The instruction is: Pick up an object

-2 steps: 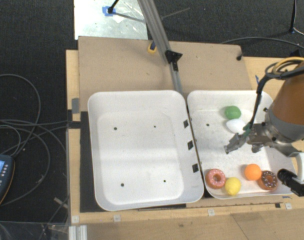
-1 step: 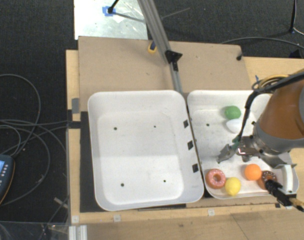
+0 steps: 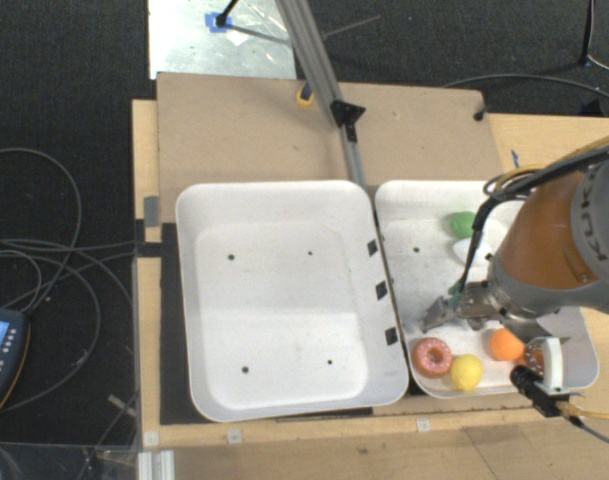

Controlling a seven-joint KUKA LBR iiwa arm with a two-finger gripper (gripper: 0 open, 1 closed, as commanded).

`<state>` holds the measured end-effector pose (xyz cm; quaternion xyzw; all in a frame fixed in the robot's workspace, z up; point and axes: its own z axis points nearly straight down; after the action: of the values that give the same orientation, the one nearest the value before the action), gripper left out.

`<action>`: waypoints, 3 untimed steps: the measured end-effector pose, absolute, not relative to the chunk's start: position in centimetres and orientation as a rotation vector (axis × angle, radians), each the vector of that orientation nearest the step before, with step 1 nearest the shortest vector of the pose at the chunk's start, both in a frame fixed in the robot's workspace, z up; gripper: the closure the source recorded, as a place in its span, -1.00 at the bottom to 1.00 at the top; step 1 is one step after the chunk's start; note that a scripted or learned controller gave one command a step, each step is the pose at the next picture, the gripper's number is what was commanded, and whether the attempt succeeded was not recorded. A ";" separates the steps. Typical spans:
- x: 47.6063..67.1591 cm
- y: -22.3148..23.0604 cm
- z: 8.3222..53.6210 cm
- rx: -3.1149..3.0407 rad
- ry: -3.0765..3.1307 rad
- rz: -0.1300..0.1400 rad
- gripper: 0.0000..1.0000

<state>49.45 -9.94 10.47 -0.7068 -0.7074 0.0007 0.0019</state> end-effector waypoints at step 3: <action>49.6 -10.6 21.6 -2.220 -2.233 -0.007 1.00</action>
<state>49.62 -10.60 21.59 -0.7051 -0.7091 -0.0022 -0.0034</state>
